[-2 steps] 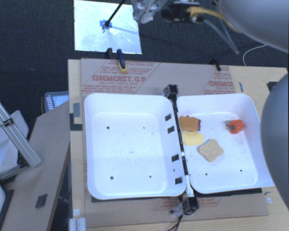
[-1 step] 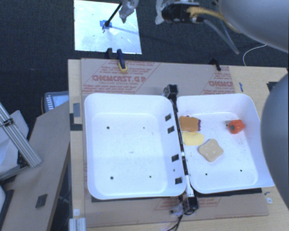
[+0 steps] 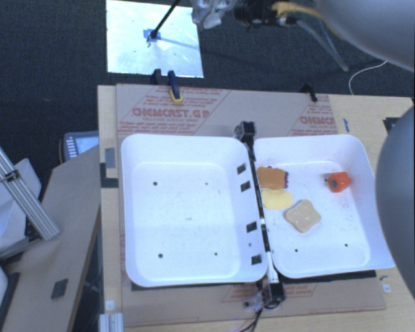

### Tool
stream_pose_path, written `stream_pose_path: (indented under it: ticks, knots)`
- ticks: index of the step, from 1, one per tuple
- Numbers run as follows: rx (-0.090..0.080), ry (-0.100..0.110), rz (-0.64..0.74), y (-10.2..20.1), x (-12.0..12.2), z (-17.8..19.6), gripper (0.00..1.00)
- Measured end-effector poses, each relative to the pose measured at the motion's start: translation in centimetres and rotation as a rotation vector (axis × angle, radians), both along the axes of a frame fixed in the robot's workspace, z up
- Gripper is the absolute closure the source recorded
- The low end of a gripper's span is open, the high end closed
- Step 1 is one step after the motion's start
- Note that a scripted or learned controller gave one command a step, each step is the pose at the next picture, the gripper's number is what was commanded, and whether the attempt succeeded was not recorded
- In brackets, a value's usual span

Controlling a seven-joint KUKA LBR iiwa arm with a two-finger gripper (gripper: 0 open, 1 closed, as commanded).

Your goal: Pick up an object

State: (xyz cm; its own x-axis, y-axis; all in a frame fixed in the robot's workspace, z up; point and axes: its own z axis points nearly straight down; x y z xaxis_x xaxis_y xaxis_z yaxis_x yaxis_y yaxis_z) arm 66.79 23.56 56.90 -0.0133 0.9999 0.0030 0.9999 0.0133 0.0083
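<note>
Two white bins are seen side by side on a cardboard sheet laid over the bench. In the right bin four small things are gathered in its far half. An orange slab lies near the bin's left wall, its long axis running left to right, with a dark purple edge at its right end. Just near of it, touching or almost touching, a flat yellow piece is laid, also longer left to right. A tan toast-shaped piece is set just right and near of the yellow one, turned so that its corners point diagonally. Well apart to the right, a small red-orange item with a green spot on its left side is seen; its shape is too small to be read further. The left bin shows only dark dots on its floor. The arm is stretched across the far right corner of the picture, beyond the bins, and its gripper is held beyond the bench over a pale square plate on the dark floor. Whether the claw is released or clenched cannot be told; nothing is seen held by it. A blurred grey part of the arm is seen at the right edge beside the right bin.
</note>
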Motion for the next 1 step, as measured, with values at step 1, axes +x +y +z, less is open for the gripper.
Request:
stream_pose_path:
  ticks: [1]
  knots:
    - [0.0, 0.001, 0.001, 0.0, 0.0, -0.03, 0.0]
